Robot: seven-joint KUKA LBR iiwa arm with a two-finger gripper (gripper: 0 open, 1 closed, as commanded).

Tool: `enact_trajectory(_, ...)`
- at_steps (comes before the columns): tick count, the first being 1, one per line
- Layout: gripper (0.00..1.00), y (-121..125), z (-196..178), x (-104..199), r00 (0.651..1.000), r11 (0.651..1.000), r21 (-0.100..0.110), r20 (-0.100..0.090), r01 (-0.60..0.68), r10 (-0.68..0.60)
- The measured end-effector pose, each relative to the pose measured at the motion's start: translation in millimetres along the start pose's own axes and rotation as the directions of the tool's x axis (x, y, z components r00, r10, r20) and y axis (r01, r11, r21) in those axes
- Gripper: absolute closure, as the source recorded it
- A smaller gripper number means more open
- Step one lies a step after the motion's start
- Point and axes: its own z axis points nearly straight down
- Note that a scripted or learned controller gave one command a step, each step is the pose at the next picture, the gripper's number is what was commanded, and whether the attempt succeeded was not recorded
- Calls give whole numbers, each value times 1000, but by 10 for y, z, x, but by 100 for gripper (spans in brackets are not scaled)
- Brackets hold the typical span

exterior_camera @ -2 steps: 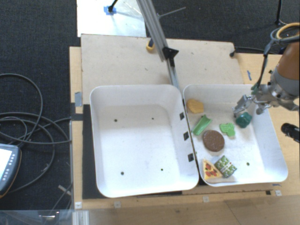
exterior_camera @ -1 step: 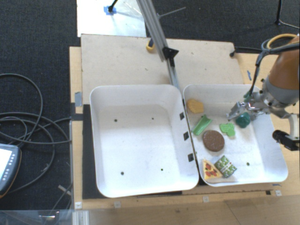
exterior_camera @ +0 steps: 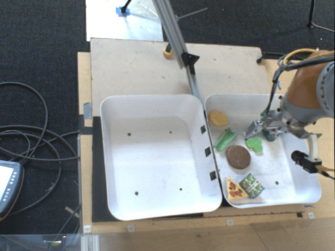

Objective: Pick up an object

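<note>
Pincer hangs just above a green toy in the right bin, and we cannot tell its state.

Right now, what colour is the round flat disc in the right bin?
Brown, the round disc; seen best in the camera view.

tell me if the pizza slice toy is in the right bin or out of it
In. The pizza slice toy lies flat on the right bin's floor near its front left corner, beside a small green packet.

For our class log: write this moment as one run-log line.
arm: over right bin | gripper: above green toy | grasp: none seen | left bin: untouched
</note>
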Motion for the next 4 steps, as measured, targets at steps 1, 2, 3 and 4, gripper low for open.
enact_trajectory(1,100,17,-142,-12,1000,1000,-7,2,0,0)
enact_trajectory(2,100,21,-790,-36,1000,1000,-11,4,0,0)
enact_trajectory(3,100,-66,-1350,-39,1000,1000,-10,3,0,0)
enact_trajectory(4,100,-53,-1705,-42,1000,1000,-9,3,1,-1)
